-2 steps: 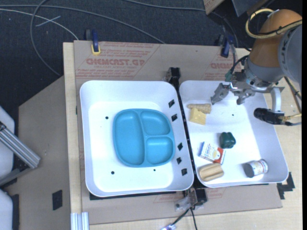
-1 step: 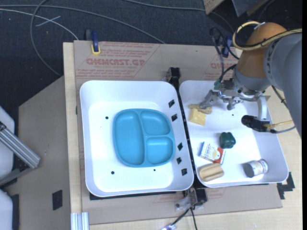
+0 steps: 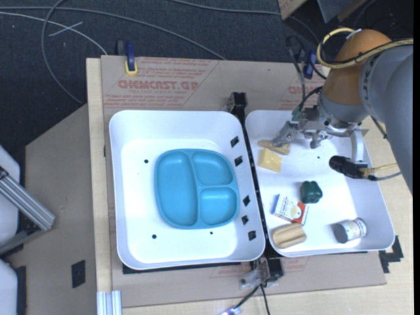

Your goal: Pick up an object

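Pale yellow block (image 3: 270,160): here it is, lying flat in the right bin (image 3: 331,205), close to the wall facing the left bin, in the half towards the far edge.
Tan scrap (image 3: 274,146): touching the block's far side, right below the gripper.
Gripper (image 3: 298,135): low over the right bin's far-left corner, just beside the scrap and block. How wide it stands, I cannot tell, and I cannot make out anything in its hold.
Arm (image 3: 387,77): grey, reaching in across the bin's far-right corner, orange band (image 3: 354,58) up top.
Green lump (image 3: 311,191): mid-bin, apart from the block.
Small box (image 3: 288,209): white, blue and red, just beside the green lump on the near-left side.
Tan roll (image 3: 289,235): by the near edge, just beside the box.
Grey canister (image 3: 348,230): on its side, near-right corner.
Left bin (image 3: 131,176): carries a blue divided plate (image 3: 197,188) at its centre.
Bench (image 3: 177,81): brown sheet under both bins, with a blue and yellow clamp (image 3: 130,58) on its far-left edge.
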You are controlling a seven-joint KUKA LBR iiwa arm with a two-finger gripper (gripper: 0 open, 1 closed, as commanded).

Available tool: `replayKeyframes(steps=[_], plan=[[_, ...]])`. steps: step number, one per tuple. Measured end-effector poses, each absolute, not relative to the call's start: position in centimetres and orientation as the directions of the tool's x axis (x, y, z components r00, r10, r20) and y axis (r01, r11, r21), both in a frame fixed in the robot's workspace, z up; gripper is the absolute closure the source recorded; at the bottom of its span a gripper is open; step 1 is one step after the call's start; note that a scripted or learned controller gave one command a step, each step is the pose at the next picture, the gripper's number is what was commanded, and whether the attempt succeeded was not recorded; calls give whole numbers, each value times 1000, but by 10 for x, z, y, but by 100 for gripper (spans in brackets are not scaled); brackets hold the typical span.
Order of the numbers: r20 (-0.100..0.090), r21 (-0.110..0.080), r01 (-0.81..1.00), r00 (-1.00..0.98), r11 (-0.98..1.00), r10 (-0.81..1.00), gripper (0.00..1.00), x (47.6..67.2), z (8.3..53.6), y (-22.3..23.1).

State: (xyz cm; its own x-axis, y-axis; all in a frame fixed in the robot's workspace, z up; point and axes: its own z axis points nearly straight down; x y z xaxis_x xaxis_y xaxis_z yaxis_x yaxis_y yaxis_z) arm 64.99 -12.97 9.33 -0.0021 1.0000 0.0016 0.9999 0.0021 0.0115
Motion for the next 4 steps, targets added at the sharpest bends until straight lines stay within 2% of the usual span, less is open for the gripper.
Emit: replayKeyframes(steps=[1,2,3,4], plan=[[3,22,1000,-4,4,1000,100,653,108,-128],[-1,6,1000,-1,1,1000,100,646,162,-133],[-1,6,1000,0,0,1000,100,637,217,-134],[-1,7,1000,-2,2,1000,100,638,279,-128]])
